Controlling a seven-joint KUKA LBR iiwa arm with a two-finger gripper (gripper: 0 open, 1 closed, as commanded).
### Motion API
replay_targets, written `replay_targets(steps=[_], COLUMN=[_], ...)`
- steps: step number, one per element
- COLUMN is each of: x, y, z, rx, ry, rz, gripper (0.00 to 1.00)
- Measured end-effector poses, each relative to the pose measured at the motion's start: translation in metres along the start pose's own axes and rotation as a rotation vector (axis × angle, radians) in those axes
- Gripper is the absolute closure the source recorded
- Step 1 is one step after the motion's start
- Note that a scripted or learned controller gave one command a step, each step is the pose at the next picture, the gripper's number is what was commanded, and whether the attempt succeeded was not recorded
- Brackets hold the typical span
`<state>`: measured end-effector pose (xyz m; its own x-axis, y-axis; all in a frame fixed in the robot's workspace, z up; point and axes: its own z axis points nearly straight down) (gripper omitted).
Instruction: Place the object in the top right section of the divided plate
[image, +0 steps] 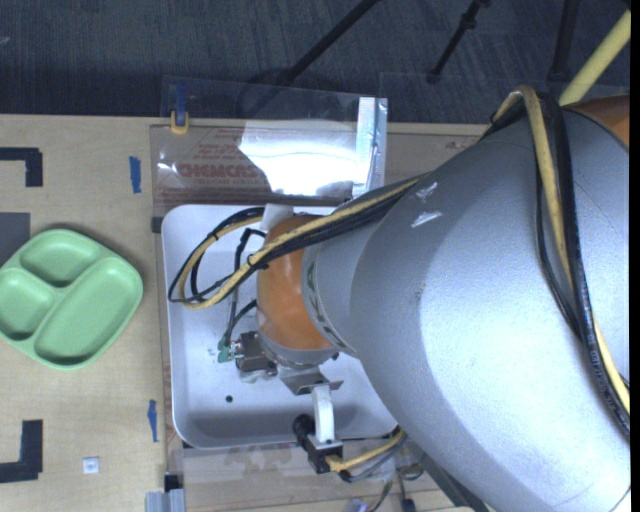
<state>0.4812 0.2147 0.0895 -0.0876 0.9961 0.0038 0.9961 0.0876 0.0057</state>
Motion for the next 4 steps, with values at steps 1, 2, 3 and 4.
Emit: replay_targets(steps=[1, 2, 3, 4], x=[0.006, 0.011, 0.012, 0.011], y=[0.024, -0.002, -0.002, 0.001], z=[-0.053, -0.055, -0.064, 0.0], rx=[0.006, 0.011, 0.013, 0.0], ry=[-0.006, -0.005, -0.005, 0.001], rz=[0.286, 0.084, 0.082, 0.088], gripper=[1.0, 1.0, 1.0, 1.0])
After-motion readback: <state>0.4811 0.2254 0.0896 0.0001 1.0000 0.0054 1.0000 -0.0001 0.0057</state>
